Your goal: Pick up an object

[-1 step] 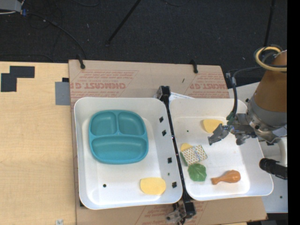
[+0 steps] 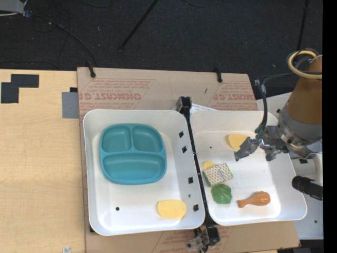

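- Here, the left shallow white plastic bin (image 2: 95, 141) carries a teal three-compartment plastic plate (image 2: 133, 154) toward its left side, and a flat pale-yellow chip-shaped piece (image 2: 171, 209) lies near its front right corner.
- Along the left edge of the right shallow white plastic bin (image 2: 295, 215) sit a small patterned square packet (image 2: 218, 173) and, touching it toward the front, a green leafy toy vegetable (image 2: 221, 193).
- An orange toy chicken drumstick (image 2: 254, 199) lies near that bin's front edge; a yellow wedge-shaped piece (image 2: 237, 140) lies nearer the back edge.
- The gripper (image 2: 247, 149) hangs just right of the yellow wedge, above the bin's middle; whether its jaws are apart or together I cannot tell.
- No object appears lifted. Likely risk: descending here, it may land beside the wedge, nudging it away or closing on nothing.
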Robot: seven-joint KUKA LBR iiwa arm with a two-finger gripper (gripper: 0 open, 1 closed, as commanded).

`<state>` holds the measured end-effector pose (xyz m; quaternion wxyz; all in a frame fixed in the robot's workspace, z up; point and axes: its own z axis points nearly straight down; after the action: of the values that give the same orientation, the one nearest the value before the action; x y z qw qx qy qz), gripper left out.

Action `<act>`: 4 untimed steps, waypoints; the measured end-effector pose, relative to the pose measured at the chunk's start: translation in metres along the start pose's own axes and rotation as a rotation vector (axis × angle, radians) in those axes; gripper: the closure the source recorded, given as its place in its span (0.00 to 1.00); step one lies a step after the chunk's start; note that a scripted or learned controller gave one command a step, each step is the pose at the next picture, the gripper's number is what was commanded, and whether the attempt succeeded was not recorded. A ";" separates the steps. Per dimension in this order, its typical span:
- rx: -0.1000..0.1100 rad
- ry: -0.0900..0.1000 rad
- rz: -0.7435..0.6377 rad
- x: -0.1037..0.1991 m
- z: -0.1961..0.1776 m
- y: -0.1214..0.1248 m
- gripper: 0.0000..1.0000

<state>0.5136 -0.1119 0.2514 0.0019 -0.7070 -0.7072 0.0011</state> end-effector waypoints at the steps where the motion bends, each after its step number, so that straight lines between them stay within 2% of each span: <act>1: 0.005 0.001 0.000 -0.001 0.062 0.006 0.00; 2: 0.006 0.001 0.001 -0.002 0.126 0.003 0.00; 3: -0.005 0.007 -0.002 0.001 0.160 0.006 0.00; 4: -0.013 0.007 0.001 0.000 0.145 0.009 1.00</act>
<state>0.5218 -0.1116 0.1059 -0.0001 -0.7074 -0.7068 -0.0058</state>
